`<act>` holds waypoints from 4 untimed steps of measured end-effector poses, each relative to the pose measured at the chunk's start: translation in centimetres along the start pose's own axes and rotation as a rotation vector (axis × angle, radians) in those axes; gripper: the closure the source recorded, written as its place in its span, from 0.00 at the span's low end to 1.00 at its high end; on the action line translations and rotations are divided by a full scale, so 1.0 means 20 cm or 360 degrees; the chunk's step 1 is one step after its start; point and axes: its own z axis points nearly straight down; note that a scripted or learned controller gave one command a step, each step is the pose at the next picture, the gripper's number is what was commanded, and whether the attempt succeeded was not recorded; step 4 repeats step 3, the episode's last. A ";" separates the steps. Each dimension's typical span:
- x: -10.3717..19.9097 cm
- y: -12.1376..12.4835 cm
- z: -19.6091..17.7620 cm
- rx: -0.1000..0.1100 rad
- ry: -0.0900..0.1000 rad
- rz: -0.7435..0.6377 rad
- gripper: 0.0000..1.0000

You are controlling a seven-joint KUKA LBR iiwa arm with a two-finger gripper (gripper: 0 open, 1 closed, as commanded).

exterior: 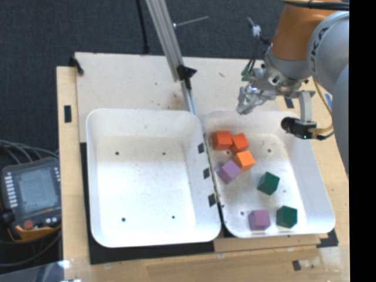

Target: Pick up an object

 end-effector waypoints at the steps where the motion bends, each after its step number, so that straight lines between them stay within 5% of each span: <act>1: 0.25 0.00 -0.04 0.0001 0.0000 0.0000 1.00; 3: 0.79 -0.10 -0.08 0.0009 0.0002 -0.0002 1.00; 4: 0.79 -0.10 -0.08 0.0009 0.0002 -0.0002 1.00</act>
